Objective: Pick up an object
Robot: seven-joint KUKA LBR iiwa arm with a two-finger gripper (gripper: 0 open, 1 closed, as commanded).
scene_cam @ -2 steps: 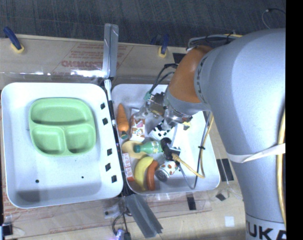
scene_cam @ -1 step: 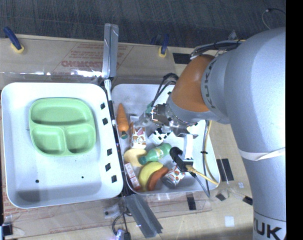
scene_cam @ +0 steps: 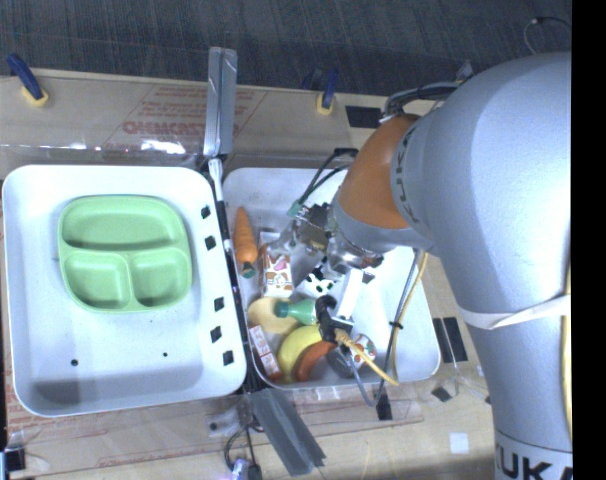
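A: Biggest first. We see the arm (scene_cam: 493,238), a smooth grey casing with a glossy orange band, coming in from the right and covering much of the right bin (scene_cam: 413,353).

B: And the bench?

A: A brown board (scene_cam: 103,118) under both bins, with red print. Blue clamps (scene_cam: 27,80) sit on its far edge. A grey metal bar (scene_cam: 220,103) stands upright between the bins at the back.

B: Left bin?

A: The left bin (scene_cam: 43,368) is a shallow white tray with rounded corners and a matte finish. In it lies a pale green divided plate (scene_cam: 125,253), which is moulded plastic with three compartments and a soft oval outline.

B: Where are the pick targets?

A: They're all piled in the right bin, along its left and near side. We make out an orange carrot (scene_cam: 245,240), long and tapered, against the left wall. A small printed carton (scene_cam: 276,271) is just beside it. Nearer us there's a yellow round fruit (scene_cam: 299,345) touching a reddish piece (scene_cam: 314,361). A green-handled item (scene_cam: 301,310) lies above them.

B: Gripper?

A: The gripper (scene_cam: 328,293) is low over the pile near the green-handled item. It's dark and tangled with cables, so we cannot tell if the jaws are apart or together.
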